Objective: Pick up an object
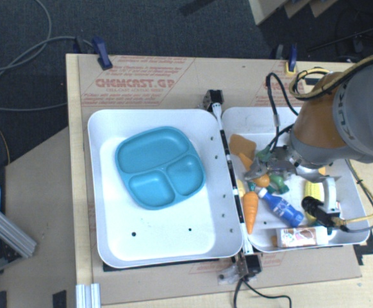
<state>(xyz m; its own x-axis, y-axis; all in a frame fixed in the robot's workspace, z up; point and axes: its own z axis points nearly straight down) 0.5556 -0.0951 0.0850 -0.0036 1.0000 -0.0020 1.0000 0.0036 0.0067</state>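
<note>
From my station I see the bench (141,76), a brown sheet with red printed lettering, carrying both white bins clamped side by side. The left bin (109,230) is the roomier-looking one from this angle, and in its upper half lies a turquoise divided plate (160,166) with three compartments, turned at a slant. The arm (353,111) comes in from the right, grey with its orange band sitting over the upper part of the right bin (250,117). Its gripper (268,163) is down among the clutter in that bin, near the left side, but I cannot tell how the end effector stands: the metal parts blend into the objects beneath, and I see nothing clearly caught in it. The candidates for picking all lie in the right bin. A blue bottle with a white cap (282,208) lies tilted near the middle. A toy carrot (250,210) rests along the left wall, tip pointing toward the front. An orange wedge-shaped piece (241,147) sits above the gripper. A small flat printed box (298,237) lies at the front edge, a yellow item (314,190) lies to the right, and something green (278,183) sits just beside the gripper.
</note>
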